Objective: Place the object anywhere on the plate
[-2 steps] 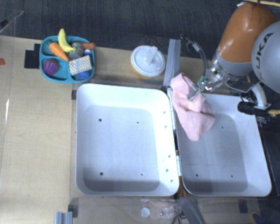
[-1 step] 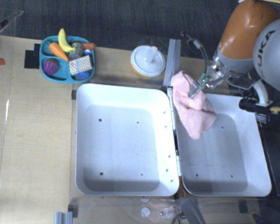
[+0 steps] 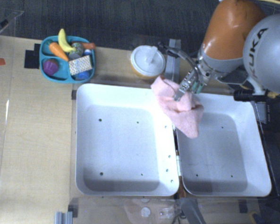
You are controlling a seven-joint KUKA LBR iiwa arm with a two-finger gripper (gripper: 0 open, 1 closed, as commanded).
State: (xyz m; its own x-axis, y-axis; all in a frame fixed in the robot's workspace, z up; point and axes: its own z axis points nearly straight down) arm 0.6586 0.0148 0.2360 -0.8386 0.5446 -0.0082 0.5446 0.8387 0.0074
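A pink cloth (image 3: 183, 114) hangs crumpled in the air over the back of the seam between the two bins. My gripper (image 3: 181, 94) is shut on its upper part, and the cloth droops below and to both sides of the fingers. The blue sectioned plate (image 3: 44, 76) sits on the bench at the far left, behind the left bin, well away from the gripper. It holds toy food: a banana (image 3: 64, 41), a carrot (image 3: 57, 50), a purple piece and a patterned block.
The left bin (image 3: 124, 141) and the right bin (image 3: 222, 152) lie side by side. A round white-lidded bowl (image 3: 148, 61) stands on the bench just behind the cloth. The arm's orange band and grey body fill the upper right.
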